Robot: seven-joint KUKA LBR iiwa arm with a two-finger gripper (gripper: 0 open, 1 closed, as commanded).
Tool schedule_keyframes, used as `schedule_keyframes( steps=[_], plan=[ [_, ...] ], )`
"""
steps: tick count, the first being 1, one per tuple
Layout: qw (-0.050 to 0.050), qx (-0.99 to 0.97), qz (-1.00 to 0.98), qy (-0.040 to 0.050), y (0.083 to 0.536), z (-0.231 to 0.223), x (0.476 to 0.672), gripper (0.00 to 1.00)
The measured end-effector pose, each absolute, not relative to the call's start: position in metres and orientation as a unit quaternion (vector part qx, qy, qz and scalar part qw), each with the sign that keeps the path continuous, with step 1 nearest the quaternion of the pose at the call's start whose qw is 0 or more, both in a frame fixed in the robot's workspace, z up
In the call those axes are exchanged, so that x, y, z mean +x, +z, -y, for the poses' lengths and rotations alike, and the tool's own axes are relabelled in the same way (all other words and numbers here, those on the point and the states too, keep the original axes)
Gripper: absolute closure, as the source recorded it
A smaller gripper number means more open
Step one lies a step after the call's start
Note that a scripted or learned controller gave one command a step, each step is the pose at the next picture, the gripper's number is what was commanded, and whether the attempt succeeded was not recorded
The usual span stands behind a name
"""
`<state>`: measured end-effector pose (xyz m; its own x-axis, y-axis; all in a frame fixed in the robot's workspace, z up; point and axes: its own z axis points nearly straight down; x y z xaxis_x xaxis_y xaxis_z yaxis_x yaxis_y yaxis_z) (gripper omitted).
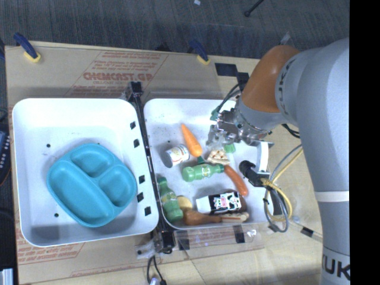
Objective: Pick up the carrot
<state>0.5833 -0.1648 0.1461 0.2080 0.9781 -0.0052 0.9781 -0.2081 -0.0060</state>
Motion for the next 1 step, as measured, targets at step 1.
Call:
schedule_keyframes(
  steps=[1],
  plan=[
    [0.005, -0.789, 0.614, 0.0041, 0.1066, 0.1014, 0.5447, 1.0]
  ],
)
